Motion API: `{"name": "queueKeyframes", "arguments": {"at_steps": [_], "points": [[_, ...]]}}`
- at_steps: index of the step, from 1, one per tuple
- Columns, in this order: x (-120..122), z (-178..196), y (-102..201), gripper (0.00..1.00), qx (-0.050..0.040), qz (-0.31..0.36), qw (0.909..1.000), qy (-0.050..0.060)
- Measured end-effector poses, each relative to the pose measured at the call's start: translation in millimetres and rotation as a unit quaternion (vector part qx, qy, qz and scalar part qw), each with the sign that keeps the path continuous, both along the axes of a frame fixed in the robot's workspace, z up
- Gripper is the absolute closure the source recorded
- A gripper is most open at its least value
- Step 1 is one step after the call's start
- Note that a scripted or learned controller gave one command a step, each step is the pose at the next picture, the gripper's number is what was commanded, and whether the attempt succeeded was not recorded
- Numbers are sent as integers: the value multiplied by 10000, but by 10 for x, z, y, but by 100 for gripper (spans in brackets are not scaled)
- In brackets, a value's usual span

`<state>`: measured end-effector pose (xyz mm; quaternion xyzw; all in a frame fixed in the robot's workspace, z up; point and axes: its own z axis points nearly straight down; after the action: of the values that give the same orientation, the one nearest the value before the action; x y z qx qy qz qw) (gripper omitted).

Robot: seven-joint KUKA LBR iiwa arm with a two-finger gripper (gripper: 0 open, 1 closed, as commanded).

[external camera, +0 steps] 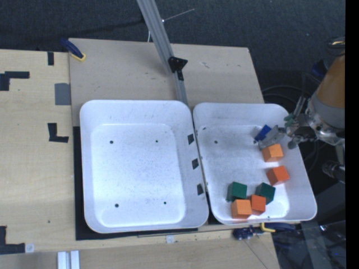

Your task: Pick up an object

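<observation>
1. Blue block [262, 133]: the candidate pick. It lies in the right bin [224, 116], in the far-right quarter of the floor, close to the right wall and touching or just beside the gripper [280, 132].
2. Relation governing the coming move: the blue block sits immediately to the left of the gripper tip, toward the middle of the bin. The arm [331, 97] enters over the right wall, so the block lies ahead of the gripper along its line of reach.
3. Long axis: the blue block appears elongated, running diagonally from the near-left to the far-right. This is a judgement; the block is small and partly merged with the grey gripper parts.
4. Gripper state: the opening of the gripper cannot be determined, and it cannot be told whether the block is held.
5. Nearest neighbour: an orange cube [273, 152] rests just nearer than the blue block, close under the gripper. A closing motion that drifts toward the near edge may contact it.
6. Other contents of the right bin:
   - a second orange cube [277, 175] at the right wall;
   - two green cubes [237, 190] and two more orange cubes [242, 208] grouped at the near edge, well apart from the gripper.
7. Left bin [90, 150]: well apart from the gripper and not involved.
</observation>
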<state>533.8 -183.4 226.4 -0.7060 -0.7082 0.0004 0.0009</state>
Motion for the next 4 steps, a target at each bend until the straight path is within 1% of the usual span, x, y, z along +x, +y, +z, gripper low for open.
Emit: {"name": "queueKeyframes", "arguments": {"at_steps": [1, 2, 3, 4], "points": [[-1, 1, -1, 0, 1, -2, 10000, -1], [-16, -433, 7, 0, -4, -7, 10000, 19], [-19, -1069, -29, 0, 1, -11, 10000, 33], [-28, -1365, -22, 0, -6, -8, 10000, 11]]}}
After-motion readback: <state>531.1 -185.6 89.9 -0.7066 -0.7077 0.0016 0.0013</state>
